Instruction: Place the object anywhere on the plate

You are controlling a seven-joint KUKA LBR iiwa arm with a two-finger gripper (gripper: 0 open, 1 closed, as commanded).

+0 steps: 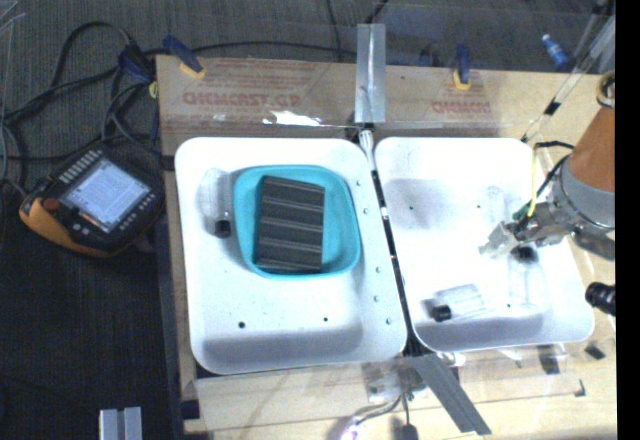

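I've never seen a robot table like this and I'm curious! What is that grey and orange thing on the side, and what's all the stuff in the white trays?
You're looking down from one camera fixed above a bench. The grey and orange thing is a robot arm reaching in from the right. At its tip is a gripper, like a hand with two fingers. It hangs over the right bin; I can't tell whether it holds anything. Near that bin's front lies a small clear object with a black end.

The left bin holds a blue plate with a dark ridged block on it. Beside the plate lies another small clear object. The gadget with a screen on the floor is probably the robot's controller.
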